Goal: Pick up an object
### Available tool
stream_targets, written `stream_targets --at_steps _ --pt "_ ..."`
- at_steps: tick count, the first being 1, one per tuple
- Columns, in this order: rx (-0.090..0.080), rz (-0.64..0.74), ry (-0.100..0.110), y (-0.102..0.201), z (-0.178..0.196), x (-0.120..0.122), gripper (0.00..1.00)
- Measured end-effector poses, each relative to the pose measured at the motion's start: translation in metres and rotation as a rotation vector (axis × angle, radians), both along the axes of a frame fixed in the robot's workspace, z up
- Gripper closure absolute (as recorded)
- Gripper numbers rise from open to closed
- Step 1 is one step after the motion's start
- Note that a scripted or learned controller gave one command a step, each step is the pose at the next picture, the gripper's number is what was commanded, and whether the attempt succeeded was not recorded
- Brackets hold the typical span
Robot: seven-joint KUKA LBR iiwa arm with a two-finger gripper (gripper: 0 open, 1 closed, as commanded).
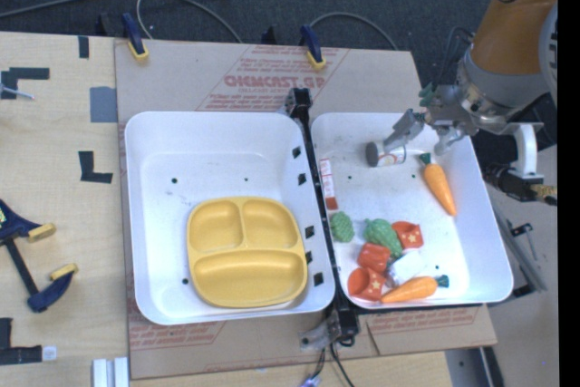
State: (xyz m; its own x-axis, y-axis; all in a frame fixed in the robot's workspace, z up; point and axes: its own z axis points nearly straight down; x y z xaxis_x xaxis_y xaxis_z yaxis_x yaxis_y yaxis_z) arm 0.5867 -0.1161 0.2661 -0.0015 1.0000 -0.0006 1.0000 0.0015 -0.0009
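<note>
My gripper (412, 147) hangs over the far part of the right bin (480, 222), with its jaws open and nothing between them. One finger slants left toward a dark tip; the other finger (447, 139) stands just above the green top of an orange carrot (440, 187), which lies along the right side of the bin. Nearer the front of the bin is a cluster of toy foods: a green broccoli piece (342, 227), a green vegetable (383, 234), a red strawberry (409, 235), a red pepper (372, 256) and a second carrot (410, 289).
The left bin (154, 159) holds a yellow divided plate (246, 250). The two bins meet at a raised rim (313, 195). Blue clamps (314, 52) pin the cardboard at the back, and cables run behind.
</note>
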Motion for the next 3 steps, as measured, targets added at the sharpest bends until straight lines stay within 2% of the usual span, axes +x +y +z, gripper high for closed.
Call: stream_targets --at_steps 1,2,3 --pt "0.001 -0.002 0.002 -0.043 -0.093 -0.045 0.00" --pt "0.000 0.000 -0.005 -0.012 -0.179 0.004 0.00" --pt "-0.003 0.000 -0.004 -0.042 -0.180 0.075 0.00"
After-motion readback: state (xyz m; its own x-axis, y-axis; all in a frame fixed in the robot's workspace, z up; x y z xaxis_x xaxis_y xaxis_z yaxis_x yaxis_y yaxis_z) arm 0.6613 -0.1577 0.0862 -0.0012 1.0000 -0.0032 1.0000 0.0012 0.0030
